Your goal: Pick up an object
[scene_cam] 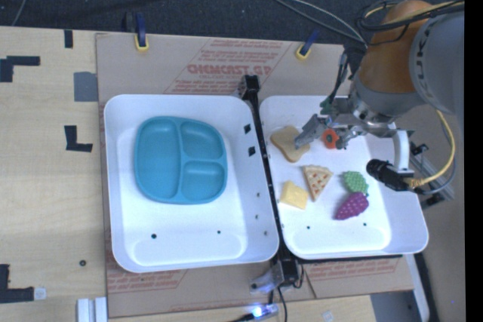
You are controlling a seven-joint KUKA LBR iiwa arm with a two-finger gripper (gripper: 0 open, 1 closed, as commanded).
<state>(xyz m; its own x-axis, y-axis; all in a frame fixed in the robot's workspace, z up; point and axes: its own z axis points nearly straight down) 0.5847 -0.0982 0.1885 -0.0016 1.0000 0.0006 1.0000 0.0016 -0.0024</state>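
My gripper [327,135] hangs over the back part of the right bin [404,237] with its fingers spread apart, so it is open. A small orange piece [330,137] shows in the gap between them; whether it lies in the bin or belongs to the gripper I cannot tell. The left fingertip [306,136] is just above the edge of a tan bread-shaped piece [285,143]. In front of it lie a waffle-patterned wedge [317,181], a yellow cheese block [294,195], a green bumpy piece [355,181] and a purple grape bunch [352,205].
The left bin [121,237] holds a blue divided plate [181,160]. A black divider rail [260,147] runs between the bins. The arm's grey and orange body [400,56] and a cable [392,176] overhang the right bin's far right side.
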